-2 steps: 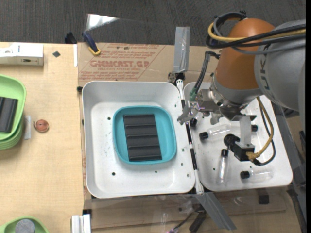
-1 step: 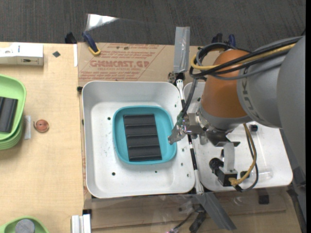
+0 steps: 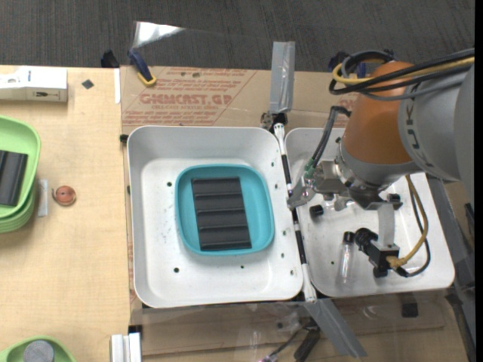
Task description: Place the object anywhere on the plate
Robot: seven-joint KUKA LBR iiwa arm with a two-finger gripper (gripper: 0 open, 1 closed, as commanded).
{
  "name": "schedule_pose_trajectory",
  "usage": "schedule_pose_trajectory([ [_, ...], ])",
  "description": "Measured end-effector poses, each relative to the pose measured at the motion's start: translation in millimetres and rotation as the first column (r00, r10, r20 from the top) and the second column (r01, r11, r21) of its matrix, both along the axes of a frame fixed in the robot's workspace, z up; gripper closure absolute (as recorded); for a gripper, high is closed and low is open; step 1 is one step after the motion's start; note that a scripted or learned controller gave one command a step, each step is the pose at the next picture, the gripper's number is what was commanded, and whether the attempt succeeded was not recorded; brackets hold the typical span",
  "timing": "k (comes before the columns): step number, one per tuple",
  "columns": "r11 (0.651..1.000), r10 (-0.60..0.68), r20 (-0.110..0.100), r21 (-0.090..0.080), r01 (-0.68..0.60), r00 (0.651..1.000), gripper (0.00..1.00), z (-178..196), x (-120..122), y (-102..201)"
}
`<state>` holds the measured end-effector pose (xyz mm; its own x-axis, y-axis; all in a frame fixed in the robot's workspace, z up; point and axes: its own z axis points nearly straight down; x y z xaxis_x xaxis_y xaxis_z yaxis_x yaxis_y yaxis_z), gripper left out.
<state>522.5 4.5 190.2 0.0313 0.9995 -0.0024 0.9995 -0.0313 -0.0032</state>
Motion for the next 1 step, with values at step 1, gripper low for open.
schedule_pose_trajectory([
  [1, 1.0, -0.013, -0.002, 0.0, 0.013, 1.0, 0.0, -0.2, -15.2, 56.8],
])
